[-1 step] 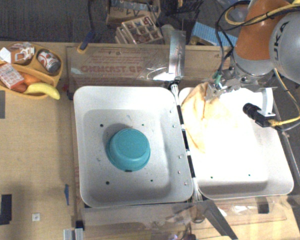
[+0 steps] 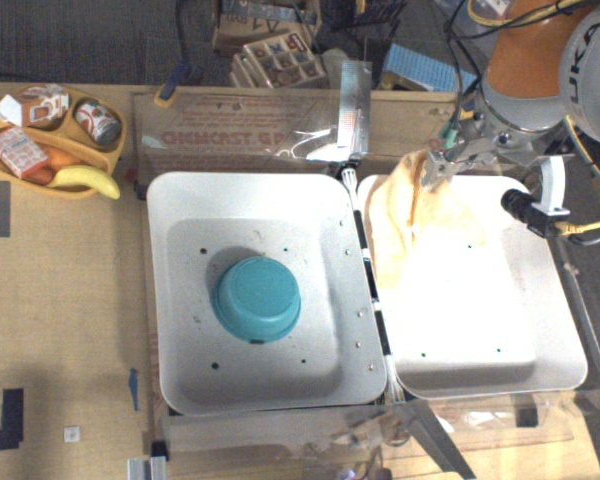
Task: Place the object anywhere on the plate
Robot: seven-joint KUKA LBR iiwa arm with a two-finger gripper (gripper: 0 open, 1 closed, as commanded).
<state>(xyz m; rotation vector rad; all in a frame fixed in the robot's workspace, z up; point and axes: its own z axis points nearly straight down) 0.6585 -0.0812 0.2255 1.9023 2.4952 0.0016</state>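
Two white bins side by side on bench. Left bin [image 2: 180, 218]: teal plate [image 2: 258, 298], round, upturned or bowl-like, sitting near middle of floor, nothing on it. Right bin [image 2: 520, 368]: pale yellow cloth [image 2: 405, 218] bunched against far-left corner, draped up toward gripper [image 2: 448, 160].

Gripper low over far edge of right bin, at top of the cloth. Upper tip of cloth drawn into a peak right at the fingers; looks pinched there, but blur and glare hide the contact. Jaw opening: cannot tell. Whether cloth is truly held: cannot tell.

Step in hand, by judgement: pick-up of the cloth, at or just after the grasp; carry to plate not yet begun. Cloth and plate well apart, in separate bins, divider wall between.

Next move calls for: straight lift high enough that the trailing cloth clears the divider, then travel left across to the plate, lowering and letting go above its middle. Limp cloth likely to hang and swing; risk of snagging on the bin wall or slipping from a thin pinch.

Fruit tray [image 2: 50, 148] at bench's far-left corner, out of the way.
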